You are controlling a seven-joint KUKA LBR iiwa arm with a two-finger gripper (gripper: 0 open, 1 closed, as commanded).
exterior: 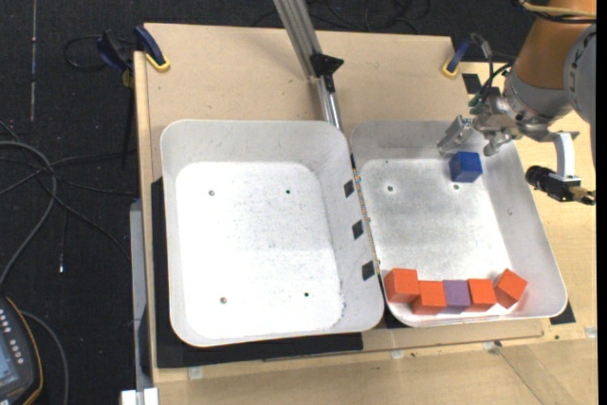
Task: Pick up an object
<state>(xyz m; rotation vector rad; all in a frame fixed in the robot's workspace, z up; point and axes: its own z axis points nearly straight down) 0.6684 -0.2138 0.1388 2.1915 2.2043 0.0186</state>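
Observation:
A blue cube (465,167) sits in the upper part of the right white bin (429,213), near its far right wall. My gripper (471,143) hangs directly over the cube at the end of the grey arm with the orange band (555,47). Its two fingers (450,140) are spread apart, one on each side above the cube, and they do not close on it. The cube looks to be resting on the bin floor.
Several orange blocks (402,284) and one purple block (456,293) line the near wall of the right bin. The left white bin (180,232) lies alongside. A slanted metal pole (289,5) crosses the bench's far side. Clamps (152,52) sit at the far corners.

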